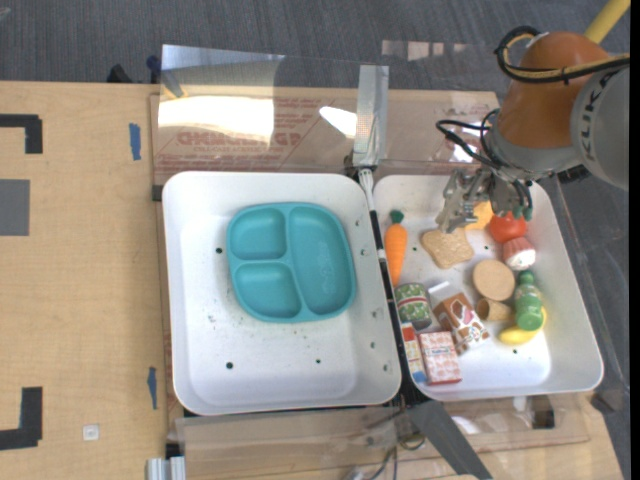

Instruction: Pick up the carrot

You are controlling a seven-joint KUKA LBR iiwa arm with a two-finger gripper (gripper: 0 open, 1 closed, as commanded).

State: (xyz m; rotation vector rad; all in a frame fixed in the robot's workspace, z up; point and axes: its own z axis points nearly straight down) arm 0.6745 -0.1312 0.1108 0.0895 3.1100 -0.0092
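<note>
An orange carrot (395, 247) with a green top lies along the left wall of the right bin (570, 308), pointing toward the front. My gripper (458, 215) hangs over the back of that bin, right of the carrot and apart from it, just above a tan cracker-like piece (447, 248). Nothing shows between its fingers.
The left bin (190, 298) holds a teal divided plate (291, 260). Crowding the right bin are a red tomato-like toy (509, 228), a round tan disc (493, 279), a green and yellow toy (527, 313), a can (413, 303) and small boxes (438, 356).
</note>
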